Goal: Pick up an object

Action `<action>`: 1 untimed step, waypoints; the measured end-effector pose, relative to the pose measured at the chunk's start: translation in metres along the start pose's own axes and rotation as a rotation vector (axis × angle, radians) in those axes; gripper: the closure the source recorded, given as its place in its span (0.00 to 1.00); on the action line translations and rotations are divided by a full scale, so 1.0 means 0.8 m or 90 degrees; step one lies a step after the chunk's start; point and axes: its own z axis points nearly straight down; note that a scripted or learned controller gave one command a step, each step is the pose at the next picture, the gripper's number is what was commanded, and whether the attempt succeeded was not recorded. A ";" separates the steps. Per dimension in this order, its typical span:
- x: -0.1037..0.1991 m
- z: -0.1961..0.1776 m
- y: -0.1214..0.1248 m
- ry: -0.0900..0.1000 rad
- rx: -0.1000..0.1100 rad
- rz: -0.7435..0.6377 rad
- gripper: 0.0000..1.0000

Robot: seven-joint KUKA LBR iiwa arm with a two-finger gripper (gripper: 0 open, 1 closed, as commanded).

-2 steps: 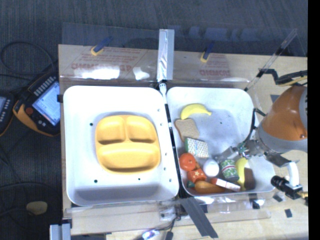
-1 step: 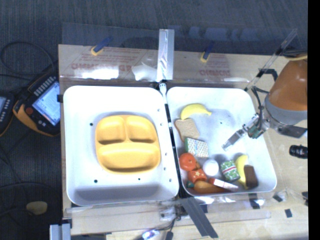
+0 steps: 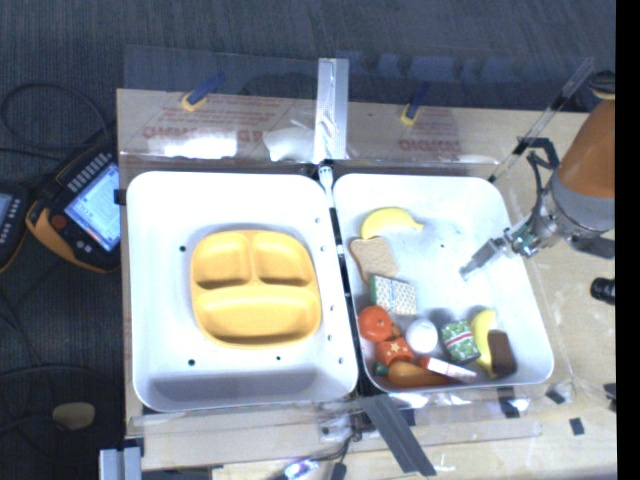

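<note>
The arm comes in from the right, its orange band (image 3: 597,153) up near the edge, and the tool (image 3: 478,261) hangs over the right-hand part of the right bin (image 3: 455,193), above bare white floor. Its slim grey tip slants down and to the left. Nothing sits between its fingers that I can see, and whether they are spread or closed I cannot tell (they read as one thin sliver from up here).

The things it might pick are all in that right bin, mostly crowded along the left and front. A yellow banana (image 3: 390,222) lies near the back, with a slice of toast (image 3: 374,257) just in front of it. Below that is a small checkered box (image 3: 394,294), then a red tomato (image 3: 375,323) and a white egg (image 3: 422,337) side by side. At the front wall lie an orange carrot (image 3: 410,373) and a small green can (image 3: 460,341), with a second, smaller banana (image 3: 484,330) and a dark brown piece (image 3: 500,352) toward the front right corner. The tool is well apart from all of them.

The left bin (image 3: 150,268) holds a yellow divided tray (image 3: 255,285), lying flat in the middle. Off the counter to the left, a handheld pendant (image 3: 82,216) rests on the dark floor.
</note>
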 end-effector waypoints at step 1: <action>0.117 0.089 0.026 -0.010 -0.009 -0.120 0.00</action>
